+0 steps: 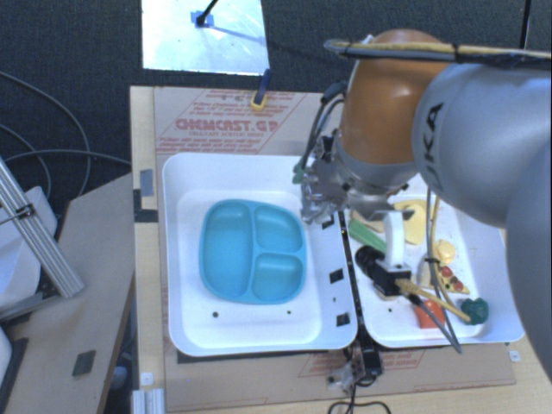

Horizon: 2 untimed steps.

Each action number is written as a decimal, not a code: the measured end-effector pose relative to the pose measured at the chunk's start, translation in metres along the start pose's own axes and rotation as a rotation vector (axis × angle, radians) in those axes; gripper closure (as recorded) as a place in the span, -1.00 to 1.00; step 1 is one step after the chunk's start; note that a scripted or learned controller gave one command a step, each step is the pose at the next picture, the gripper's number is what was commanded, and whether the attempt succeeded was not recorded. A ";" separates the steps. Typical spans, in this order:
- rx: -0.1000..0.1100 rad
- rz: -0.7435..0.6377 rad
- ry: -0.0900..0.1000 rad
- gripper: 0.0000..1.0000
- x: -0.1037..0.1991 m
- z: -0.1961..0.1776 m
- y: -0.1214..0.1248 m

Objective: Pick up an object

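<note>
Blue divided plate point(253, 251) lies in the middle of the left bin point(185, 317), with bare white floor all round it. Right of the plate, the gripper point(321, 203) hangs over the bins' shared rim; whether it is parted or closed cannot be told. Farther right, a dark green toy point(474, 309) sits by the right bin's point(392, 328) near edge.

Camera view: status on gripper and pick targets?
Gripper above the wall between bins. Blue divided tray in left bin. Small items cluster in right bin, arm partly covering them.
</note>
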<state>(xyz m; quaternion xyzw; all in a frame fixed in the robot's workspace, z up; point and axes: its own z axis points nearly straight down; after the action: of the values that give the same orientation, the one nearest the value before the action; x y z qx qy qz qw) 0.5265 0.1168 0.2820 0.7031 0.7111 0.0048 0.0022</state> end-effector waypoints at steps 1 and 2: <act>0.006 0.001 -0.003 1.00 -0.004 -0.007 -0.001; 0.004 -0.006 -0.003 1.00 -0.004 -0.018 -0.001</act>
<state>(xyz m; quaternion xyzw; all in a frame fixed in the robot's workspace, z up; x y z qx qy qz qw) 0.5257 0.1125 0.2997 0.7009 0.7133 0.0022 0.0017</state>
